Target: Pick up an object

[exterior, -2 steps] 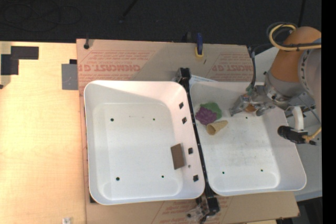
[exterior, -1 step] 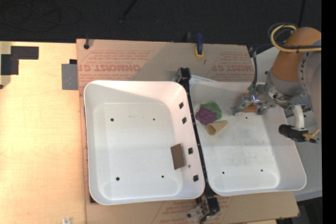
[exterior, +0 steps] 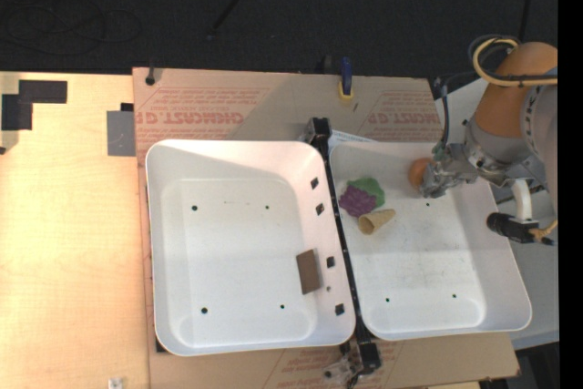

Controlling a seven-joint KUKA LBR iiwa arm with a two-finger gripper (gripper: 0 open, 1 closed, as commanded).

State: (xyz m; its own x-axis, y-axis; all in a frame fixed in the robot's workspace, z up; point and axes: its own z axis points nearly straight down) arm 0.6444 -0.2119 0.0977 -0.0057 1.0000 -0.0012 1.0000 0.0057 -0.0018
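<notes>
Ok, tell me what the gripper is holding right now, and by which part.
Cannot be told. The gripper is low in the right bin, right beside the orange ball, but the view does not show the ball between its fingers.

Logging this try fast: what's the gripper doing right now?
Gripper: low in the right bin, beside an orange object; open or shut cannot be told.

Pale wooden tabletop (exterior: 64, 241) under a printed cardboard sheet (exterior: 237, 109).

The cardboard covers the tabletop's right part, its far edge held by a blue clamp (exterior: 345, 77). On it, touching side by side, sit the left bin (exterior: 164, 287) and the right bin (exterior: 492, 305).
</notes>
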